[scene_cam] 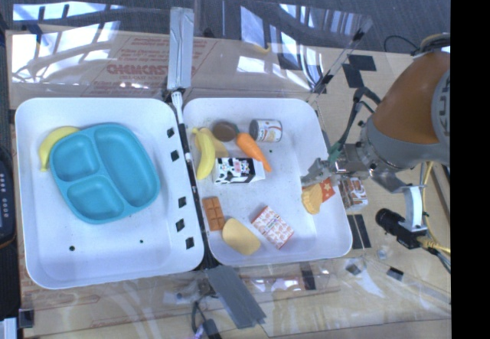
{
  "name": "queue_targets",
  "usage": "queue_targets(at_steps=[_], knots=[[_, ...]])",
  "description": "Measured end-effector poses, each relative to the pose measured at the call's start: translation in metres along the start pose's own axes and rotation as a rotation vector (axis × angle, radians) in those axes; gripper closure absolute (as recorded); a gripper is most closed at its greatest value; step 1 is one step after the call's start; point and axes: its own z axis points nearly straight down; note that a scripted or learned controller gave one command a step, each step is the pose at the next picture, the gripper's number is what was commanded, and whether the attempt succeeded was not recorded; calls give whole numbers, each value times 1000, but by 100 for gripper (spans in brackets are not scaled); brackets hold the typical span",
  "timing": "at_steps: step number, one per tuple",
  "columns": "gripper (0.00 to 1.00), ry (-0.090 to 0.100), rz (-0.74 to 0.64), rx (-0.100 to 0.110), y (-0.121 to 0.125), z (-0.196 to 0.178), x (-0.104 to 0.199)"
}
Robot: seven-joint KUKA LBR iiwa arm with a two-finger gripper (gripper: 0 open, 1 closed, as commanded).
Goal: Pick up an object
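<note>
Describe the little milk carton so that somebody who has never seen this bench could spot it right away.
Look in the right-hand white bin, toward its middle. The milk carton lies there beside a yellow banana, just below an orange carrot. It is the only boxy thing with black-and-white cow patches; the other box, lower down, is red and white.

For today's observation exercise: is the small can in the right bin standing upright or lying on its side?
On its side: the can shows its round end facing sideways.

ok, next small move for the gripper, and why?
Probably lift slowly and check the hold. The gripper sits at the right bin's right wall, right over the orange-yellow snack packet with a red star; whether the packet is actually held isn't clear.
</note>
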Motion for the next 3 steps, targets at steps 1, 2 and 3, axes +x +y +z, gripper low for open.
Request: queue_targets(at_steps=[1,2,3], knots=[[100,5,63,5,-2,-54,58],[100,3,266,12,22,-33,124],[100,5,141,14,31,-11,80]])
